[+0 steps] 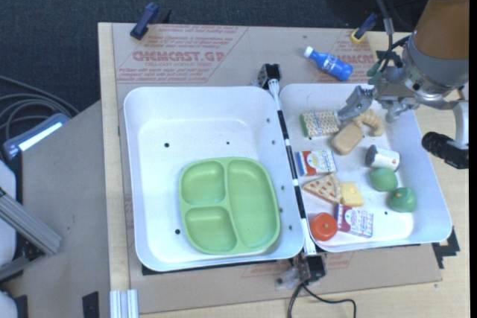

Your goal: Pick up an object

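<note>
My gripper (372,110) hangs over the far part of the right bin (436,194), open, its grey fingers (352,105) spread wide. A small tan knobbly piece (371,123) lies just below and between them, still resting in the bin. A tan bread chunk (347,138) sits at its left, next to a speckled cracker box (320,123). Nearer the front lie a white cup (383,158), a green lime (384,179), a green apple (403,199), a pizza slice (321,188), a yellow cheese piece (352,194), a tomato (324,226) and two printed packets (356,221).
The left bin (149,160) holds a green divided plate (227,203). A blue bottle (329,63) lies on the cardboard behind the right bin. Blue clamps (144,21) grip the board's far edge. A black divider strip (287,153) runs between the bins.
</note>
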Controlling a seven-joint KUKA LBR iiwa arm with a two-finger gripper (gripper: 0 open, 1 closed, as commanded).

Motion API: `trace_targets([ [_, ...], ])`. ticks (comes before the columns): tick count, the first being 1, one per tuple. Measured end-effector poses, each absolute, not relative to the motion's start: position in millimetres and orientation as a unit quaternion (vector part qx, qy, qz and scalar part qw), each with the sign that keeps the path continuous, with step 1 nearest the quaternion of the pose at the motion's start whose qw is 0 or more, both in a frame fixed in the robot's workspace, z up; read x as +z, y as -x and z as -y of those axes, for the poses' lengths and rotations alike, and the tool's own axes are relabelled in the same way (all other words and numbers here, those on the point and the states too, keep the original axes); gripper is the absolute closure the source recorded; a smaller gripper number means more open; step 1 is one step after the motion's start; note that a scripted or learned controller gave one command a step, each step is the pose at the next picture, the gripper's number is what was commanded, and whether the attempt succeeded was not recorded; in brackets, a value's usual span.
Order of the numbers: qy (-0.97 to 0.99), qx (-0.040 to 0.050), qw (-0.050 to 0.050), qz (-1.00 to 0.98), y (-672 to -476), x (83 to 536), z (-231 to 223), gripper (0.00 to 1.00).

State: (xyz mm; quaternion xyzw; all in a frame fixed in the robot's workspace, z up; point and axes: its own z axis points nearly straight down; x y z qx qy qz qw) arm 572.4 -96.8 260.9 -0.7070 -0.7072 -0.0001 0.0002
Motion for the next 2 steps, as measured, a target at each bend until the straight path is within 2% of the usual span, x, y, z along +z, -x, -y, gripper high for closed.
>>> trace_targets([
  [1, 0.708, 0.0009, 0.000, 0.707, -563.0, 172, 173, 0.00],
  [2, 0.707, -0.0025, -0.009, 0.707, -544.5, 106, 186, 0.00],
])
